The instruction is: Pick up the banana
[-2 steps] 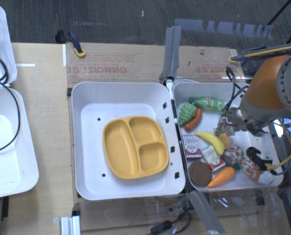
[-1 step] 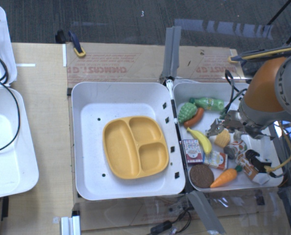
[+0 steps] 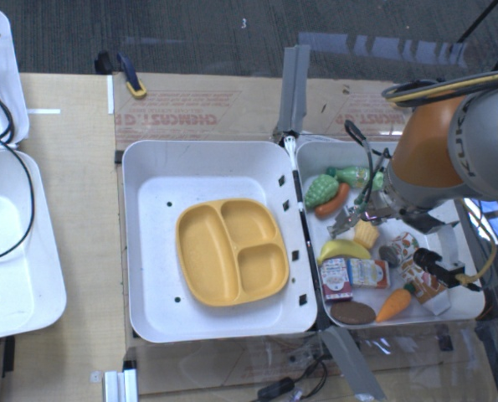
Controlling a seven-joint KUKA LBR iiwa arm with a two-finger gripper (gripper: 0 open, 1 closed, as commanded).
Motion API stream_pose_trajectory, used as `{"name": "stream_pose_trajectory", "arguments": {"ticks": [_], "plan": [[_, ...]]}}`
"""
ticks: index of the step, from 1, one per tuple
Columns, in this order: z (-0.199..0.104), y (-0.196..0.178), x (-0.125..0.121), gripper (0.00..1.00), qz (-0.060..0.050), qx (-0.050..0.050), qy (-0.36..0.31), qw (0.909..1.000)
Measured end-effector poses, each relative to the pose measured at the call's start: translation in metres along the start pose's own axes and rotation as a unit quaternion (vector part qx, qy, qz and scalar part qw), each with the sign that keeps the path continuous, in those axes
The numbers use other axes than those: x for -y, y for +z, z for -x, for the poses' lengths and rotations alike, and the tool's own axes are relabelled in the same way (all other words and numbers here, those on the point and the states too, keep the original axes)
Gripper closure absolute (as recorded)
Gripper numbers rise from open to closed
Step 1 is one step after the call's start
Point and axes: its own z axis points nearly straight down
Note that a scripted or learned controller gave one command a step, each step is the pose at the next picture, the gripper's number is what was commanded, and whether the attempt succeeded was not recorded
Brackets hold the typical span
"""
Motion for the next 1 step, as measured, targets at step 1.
{"name": "stream_pose_trajectory", "arguments": {"ticks": [1], "plan": [[-0.0014, 0.0034, 0.0328, 0.00, -0.004, -0.003, 0.064, 0.9979]]}}
